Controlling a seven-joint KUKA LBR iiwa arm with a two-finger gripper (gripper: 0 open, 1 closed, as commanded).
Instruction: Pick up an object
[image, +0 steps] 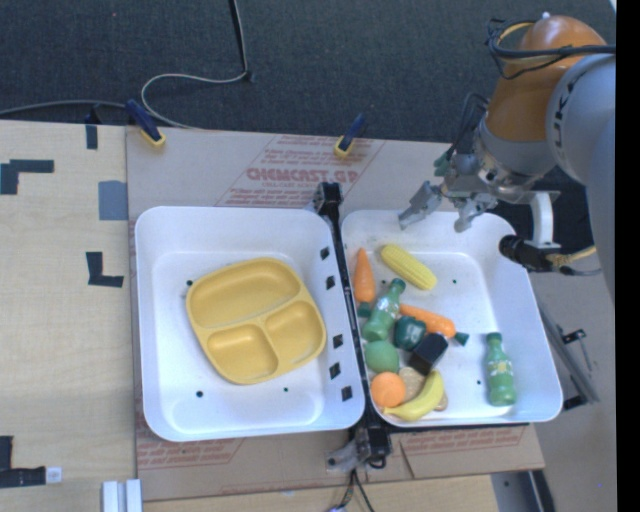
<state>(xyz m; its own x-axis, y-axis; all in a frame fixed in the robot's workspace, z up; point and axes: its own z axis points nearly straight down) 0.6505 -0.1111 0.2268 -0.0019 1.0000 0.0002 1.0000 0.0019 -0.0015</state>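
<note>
**Robot gripper poised over a bin of toy food**

The gripper (444, 211) hovered above the right bin's (525, 300) far edge, fingers spread apart, holding nothing. Just below lay a corn cob (408, 267), carrots and a green bottle (499, 369). A yellow tray (256, 318) filled the left bin (165, 310).

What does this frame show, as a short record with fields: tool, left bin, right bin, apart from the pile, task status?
tool: the tool hangs open above the far rim of the right bin, holding nothing
left bin: the left bin holds a yellow divided plate
right bin: toy corn cob, two carrots, banana, orange, black block, green items
apart from the pile: small green bottle, near the right wall
task status: nothing picked up yet
</note>
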